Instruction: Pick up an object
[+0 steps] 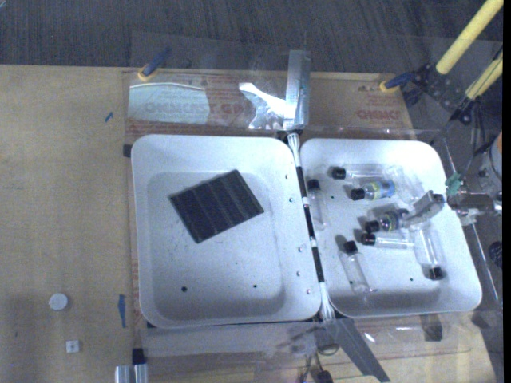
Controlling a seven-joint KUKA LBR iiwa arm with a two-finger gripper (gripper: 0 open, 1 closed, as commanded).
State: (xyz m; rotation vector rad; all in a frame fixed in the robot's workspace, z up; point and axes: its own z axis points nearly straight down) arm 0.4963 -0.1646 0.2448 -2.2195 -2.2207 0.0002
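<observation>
The worktop (64, 174) is tan wood w/ two shallow white bins side by side. Left bin (160, 286) carries one dark ribbed rectangular pad (215, 205), lying flat and turned at an angle, upper-left of the bin's middle, apart from the walls. Right bin (459, 282) carries a scatter of small clear vials w/ black caps: one (361, 170) near the top, one w/ a blue-and-yellow label (374, 190) just below it, one (386, 220) mid-bin, one (356, 266) toward the lower left, one (431, 254) at the lower right. A loose black cap (312, 185) sits near the bin's left wall.

My arm (479, 201) comes in from the right over the right bin's rim. My gripper (425, 206) is low over the right half of that bin, just beside the mid-bin vial, tip pointing left. Can't tell if the fingers are apart or together; too blurred and small. Nothing visibly between them, and contact w/ the vial can't be judged.

Behind the bins: a clear plastic sheet (172, 102) over cardboard.
</observation>
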